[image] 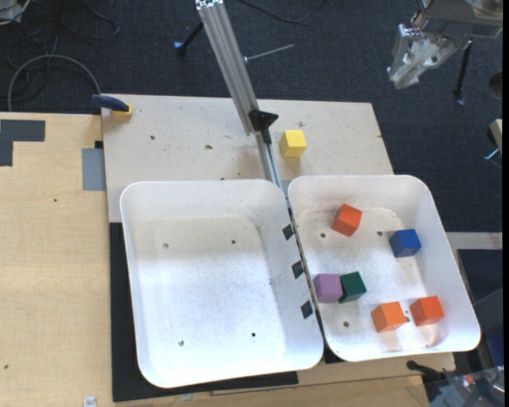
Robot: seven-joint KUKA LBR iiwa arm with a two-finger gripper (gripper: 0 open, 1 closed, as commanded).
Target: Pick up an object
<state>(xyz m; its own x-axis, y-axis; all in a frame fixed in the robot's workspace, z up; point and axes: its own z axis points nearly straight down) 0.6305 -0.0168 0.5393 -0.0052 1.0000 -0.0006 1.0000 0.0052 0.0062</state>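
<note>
The two white bins come first, since they are the biggest things here. The left bin [204, 278] lies far below and to the left of the gripper [416, 58]. The right bin [441, 227] lies almost straight below the gripper, well apart from it, and it holds all the blocks to pick from.

The gripper hangs high up past the far edge of the bench, over the dark floor. It is too blurry to tell if it is wide or narrow, and nothing can be seen in it.

There are six blocks in the right bin: two orange blocks [347, 220], one red block [427, 310], one blue block [405, 242], one purple block [327, 287] and one green block [352, 287]. The purple and green ones touch. The blue block looks nearest to the gripper, down and just a bit left of it.

One yellow block [293, 143] sits outside the bins, down and left of the gripper
</note>
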